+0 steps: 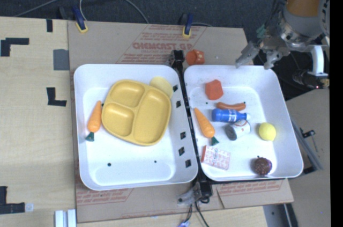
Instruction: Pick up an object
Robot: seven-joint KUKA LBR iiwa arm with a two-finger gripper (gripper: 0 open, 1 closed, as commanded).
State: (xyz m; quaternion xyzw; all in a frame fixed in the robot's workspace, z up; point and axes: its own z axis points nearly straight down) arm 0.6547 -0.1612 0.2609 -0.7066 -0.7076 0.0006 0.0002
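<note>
My gripper (pixel 256 58) hangs above the far right edge of the right bin (pixel 284 113), fingers spread open with nothing between them. In that bin lie a red block (pixel 214 89), a sausage (pixel 231 106), a blue can (pixel 229 116), a carrot (pixel 203 122), a grey mouse-like piece (pixel 231 133), a yellow ball (pixel 267 131), a dark brown ball (pixel 262 166) and a red-and-white packet (pixel 216 157). All of them sit well below and left of the gripper.
The left bin (pixel 86 113) holds a yellow divided plate (pixel 136 112), a second carrot (pixel 95 117) and a pale yellow round piece (pixel 161 83). A red tomato-like object (pixel 194 57) rests on the cardboard behind the bins. Clamps (pixel 187 26) hold the cardboard's far edge.
</note>
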